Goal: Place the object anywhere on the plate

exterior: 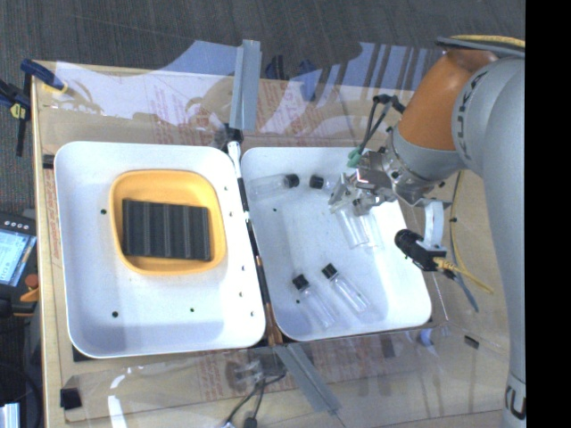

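Observation:
The yellow plate (pixel 166 185) with a dark ridged insert lies in the left bin (pixel 89 310). Several clear vials with black caps lie in the right bin (pixel 406 306). Two of them, one vial (pixel 270 185) and another (pixel 319 183), are near the bin's back wall. Two more, a vial (pixel 312 298) and its neighbour (pixel 343 288), lie toward the front. My gripper (pixel 355 197) hangs low over the back right of this bin. A further clear vial (pixel 360 231) shows just below it; whether it is held I cannot tell.
A metal divider bar (pixel 243 87) rises behind the seam between the bins. Cables and a black part (pixel 416 248) hang off the wrist over the right bin's right wall. A small screen device (pixel 12 252) sits at the left edge.

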`<state>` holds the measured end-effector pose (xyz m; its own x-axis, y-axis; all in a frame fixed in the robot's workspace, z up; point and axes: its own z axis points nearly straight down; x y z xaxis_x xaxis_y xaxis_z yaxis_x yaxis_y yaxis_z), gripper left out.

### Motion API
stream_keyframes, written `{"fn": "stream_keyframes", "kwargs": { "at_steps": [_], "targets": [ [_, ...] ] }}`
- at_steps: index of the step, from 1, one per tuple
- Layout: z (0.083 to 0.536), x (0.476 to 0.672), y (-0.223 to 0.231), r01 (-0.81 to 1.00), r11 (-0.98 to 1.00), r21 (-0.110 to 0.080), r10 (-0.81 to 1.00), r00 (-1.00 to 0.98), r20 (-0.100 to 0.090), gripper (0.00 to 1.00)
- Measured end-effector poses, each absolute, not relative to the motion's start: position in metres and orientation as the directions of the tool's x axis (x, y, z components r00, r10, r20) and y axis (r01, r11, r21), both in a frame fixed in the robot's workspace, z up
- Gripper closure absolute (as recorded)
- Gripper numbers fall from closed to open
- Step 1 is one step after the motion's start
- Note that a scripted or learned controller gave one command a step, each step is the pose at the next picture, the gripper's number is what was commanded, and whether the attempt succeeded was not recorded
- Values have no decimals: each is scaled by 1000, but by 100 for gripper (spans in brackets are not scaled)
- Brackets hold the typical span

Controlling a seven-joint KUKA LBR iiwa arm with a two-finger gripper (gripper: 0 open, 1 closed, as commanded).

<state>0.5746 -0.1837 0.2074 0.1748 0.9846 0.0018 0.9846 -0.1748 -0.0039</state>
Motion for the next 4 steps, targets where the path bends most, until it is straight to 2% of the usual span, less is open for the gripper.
{"fn": "stream_keyframes", "kwargs": {
  "at_steps": [1,2,3,4],
  "targets": [
    [285,586,-118,997,78,-1,997,-78,0,100],
    [273,615,-51,977,211,-1,977,-211,0,100],
    [219,636,-29,913,408,-5,913,-408,2,100],
    [219,637,-30,913,408,-5,913,-408,2,0]
  ]
}}
